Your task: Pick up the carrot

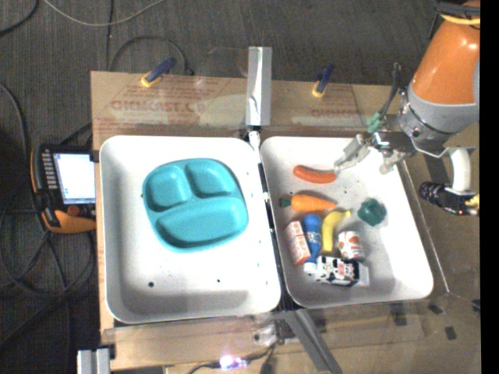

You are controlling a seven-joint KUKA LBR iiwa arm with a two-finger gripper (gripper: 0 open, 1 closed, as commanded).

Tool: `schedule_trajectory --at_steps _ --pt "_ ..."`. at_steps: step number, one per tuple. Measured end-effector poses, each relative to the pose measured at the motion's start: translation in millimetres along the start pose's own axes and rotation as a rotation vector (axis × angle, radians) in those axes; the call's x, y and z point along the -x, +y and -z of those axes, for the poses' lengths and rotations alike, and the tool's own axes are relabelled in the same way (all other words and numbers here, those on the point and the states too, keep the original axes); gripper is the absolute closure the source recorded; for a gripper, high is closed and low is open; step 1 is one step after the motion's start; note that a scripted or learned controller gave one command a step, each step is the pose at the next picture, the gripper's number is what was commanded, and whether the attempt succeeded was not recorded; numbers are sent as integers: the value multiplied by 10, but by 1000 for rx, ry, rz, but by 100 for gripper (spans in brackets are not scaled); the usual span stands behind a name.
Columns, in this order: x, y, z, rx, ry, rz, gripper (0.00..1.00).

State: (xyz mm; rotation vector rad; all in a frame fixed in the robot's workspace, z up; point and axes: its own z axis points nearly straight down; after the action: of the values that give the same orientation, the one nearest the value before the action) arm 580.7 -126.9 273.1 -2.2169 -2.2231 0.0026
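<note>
We see carrot (pixel 310 202) in right bin (pixel 417 283), upper-left part, long axis near horizontal, green top pointing left toward bin wall, orange sausage (pixel 314 174) just above. Gripper (pixel 368 157) near bin's top edge, fingers spread apart, nothing between them. Left bin (pixel 117 287) carries teal divided plate (pixel 196 202). Bench plywood, floor dark carpet with cables.

Robotics lab: bench w/ two white bins (pixel 109 209), loose cables (pixel 70 10), teach pendant (pixel 66 185).
</note>
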Motion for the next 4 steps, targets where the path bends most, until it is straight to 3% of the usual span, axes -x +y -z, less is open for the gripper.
schedule_trajectory --at_steps 1,2,3,4 --pt "348 664 772 2 -3 -94 0" --pt "403 634 -729 -2 -1 41 0" --pt "185 467 -1798 1 0 72 0" --pt "188 467 -1716 0 1 71 100"
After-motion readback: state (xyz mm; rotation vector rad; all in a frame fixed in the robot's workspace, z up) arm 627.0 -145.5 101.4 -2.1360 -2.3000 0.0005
